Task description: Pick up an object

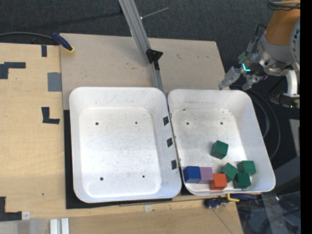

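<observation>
Several small cubes lie in the right bin (202,96). One green cube (219,149) sits alone near the middle right. Along the bin's front wall are a blue cube (192,173), a purple cube (206,174), an orange cube (219,181) and three green cubes (229,170) (247,167) (242,180), packed close together. My gripper (237,82) hangs over the bin's far right corner, well away from the cubes. It is open, with nothing between its fingers.
The left bin (117,143) stands beside the right one, their walls touching. A slanted metal bar (139,28) runs down to a black clamp (154,55) behind the bins. Black cables (275,126) loop past the right bin's outer edge.
</observation>
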You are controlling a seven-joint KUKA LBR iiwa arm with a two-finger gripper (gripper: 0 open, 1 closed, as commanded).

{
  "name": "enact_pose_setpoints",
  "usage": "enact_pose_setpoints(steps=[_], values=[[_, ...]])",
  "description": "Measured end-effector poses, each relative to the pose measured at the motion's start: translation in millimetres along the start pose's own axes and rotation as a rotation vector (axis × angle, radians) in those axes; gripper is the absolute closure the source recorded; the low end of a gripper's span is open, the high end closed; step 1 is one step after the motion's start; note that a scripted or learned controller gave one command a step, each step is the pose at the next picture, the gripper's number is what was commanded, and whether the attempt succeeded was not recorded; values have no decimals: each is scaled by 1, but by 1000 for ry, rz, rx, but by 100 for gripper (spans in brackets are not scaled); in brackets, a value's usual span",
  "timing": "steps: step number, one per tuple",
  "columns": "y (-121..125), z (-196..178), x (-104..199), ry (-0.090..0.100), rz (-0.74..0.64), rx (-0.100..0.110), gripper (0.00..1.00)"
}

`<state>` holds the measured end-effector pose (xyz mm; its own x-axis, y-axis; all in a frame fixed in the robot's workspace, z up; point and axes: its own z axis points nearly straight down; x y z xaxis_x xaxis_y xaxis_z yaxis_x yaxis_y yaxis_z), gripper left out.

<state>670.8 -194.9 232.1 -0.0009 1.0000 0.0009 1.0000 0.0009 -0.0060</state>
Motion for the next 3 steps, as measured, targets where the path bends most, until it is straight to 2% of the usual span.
enact_pose_setpoints(steps=[1, 2, 3], values=[[1, -3, 0, -3, -1, -4, 0], [7, 55, 7, -1, -1, 1, 0], [5, 109, -2, -2, 0, 0, 0]])
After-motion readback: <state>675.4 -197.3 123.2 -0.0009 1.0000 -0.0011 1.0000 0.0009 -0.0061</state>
